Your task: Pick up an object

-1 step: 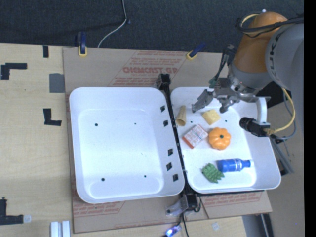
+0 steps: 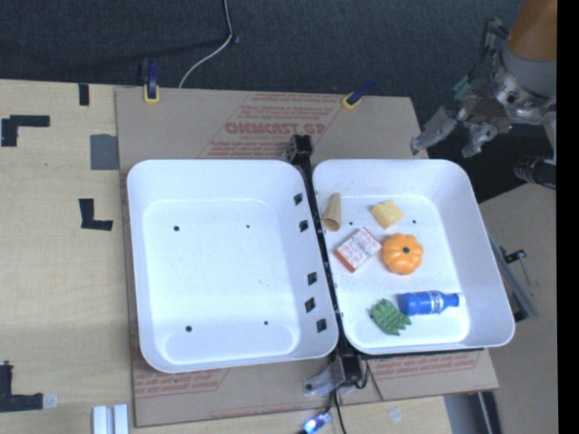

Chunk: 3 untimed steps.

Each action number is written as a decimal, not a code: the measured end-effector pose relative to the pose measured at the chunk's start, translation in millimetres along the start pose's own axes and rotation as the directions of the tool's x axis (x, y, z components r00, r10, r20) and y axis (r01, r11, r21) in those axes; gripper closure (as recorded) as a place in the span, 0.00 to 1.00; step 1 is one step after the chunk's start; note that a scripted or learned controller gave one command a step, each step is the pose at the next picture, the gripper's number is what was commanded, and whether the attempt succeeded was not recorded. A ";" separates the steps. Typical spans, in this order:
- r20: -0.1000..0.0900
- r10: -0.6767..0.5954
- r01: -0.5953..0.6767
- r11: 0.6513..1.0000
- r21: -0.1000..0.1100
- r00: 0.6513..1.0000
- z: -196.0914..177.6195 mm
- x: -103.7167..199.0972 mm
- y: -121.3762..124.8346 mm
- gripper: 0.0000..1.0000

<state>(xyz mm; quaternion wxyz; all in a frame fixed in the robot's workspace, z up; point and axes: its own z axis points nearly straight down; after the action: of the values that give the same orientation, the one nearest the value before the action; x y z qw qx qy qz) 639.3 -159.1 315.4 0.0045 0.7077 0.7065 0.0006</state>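
The gripper, fingers spread and empty, hangs at one o'clock; the pumpkin looks light, smooth, best pinched across its middle.

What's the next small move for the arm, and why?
Probably bring the gripper in over the right bin and down toward one object, say the orange pumpkin. The gripper sits outside the bin's far right corner, open and holding nothing, and all the objects lie in that bin.

The pincer hung open above the right bin's far corner. Inside that bin, an orange pumpkin sat beside a red-white box, near a blue bottle.
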 end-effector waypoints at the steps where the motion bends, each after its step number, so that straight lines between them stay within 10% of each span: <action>1: -0.009 -0.002 0.002 1.000 0.025 1.000 120.5 20.1 -34.2 0.00; 2: 0.000 -0.005 0.005 1.000 -0.007 1.000 -74.9 9.0 33.1 0.00; 3: -0.003 -0.004 0.004 1.000 0.018 1.000 -70.3 9.3 31.6 1.00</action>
<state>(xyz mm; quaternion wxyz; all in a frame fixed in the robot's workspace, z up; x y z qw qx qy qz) 670.4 -149.6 385.9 -0.0030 0.7062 0.7080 -0.0045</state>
